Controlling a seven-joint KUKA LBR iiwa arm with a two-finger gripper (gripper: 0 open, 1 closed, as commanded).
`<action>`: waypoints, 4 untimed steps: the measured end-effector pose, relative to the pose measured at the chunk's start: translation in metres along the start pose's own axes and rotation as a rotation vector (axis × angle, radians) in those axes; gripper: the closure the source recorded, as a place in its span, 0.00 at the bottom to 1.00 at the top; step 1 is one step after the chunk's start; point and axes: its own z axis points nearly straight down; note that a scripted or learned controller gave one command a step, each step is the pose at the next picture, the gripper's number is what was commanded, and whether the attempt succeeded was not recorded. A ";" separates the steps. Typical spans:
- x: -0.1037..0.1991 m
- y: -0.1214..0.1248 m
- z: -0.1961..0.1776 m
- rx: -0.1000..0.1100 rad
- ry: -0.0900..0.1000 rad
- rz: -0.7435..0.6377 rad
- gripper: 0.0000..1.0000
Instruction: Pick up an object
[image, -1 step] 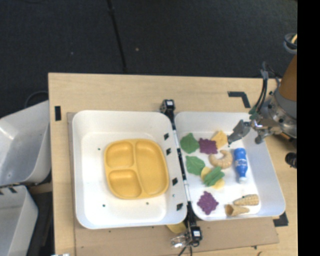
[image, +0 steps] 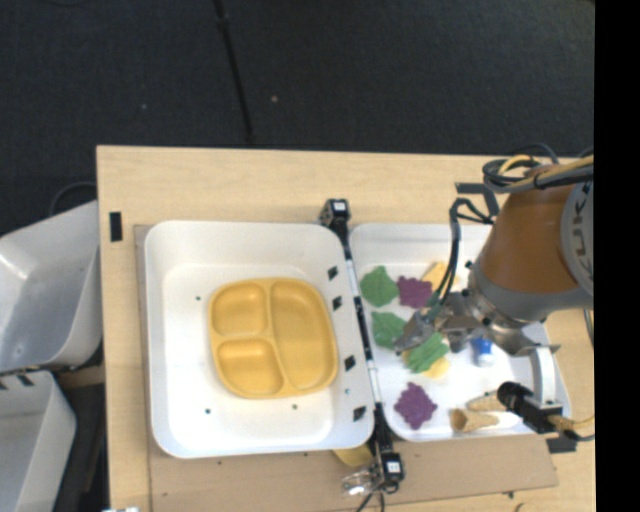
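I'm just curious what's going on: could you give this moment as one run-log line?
arm: over right bin | tool: low among green pieces, grip unclear | yellow tray: in left bin | task: pick not confirmed

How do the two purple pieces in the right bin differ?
The upper purple piece lies near the bin's far side, between a green piece and a yellow one; the lower purple piece lies alone near the front edge. The lower looks slightly larger. Both share a purple colour and lumpy, jagged outline.
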 end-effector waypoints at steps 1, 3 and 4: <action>0.113 -0.008 -0.004 -0.011 -0.001 -0.007 0.00; 0.170 -0.008 -0.064 -0.016 -0.002 -0.003 1.00; 0.156 -0.007 -0.173 -0.025 -0.003 0.003 1.00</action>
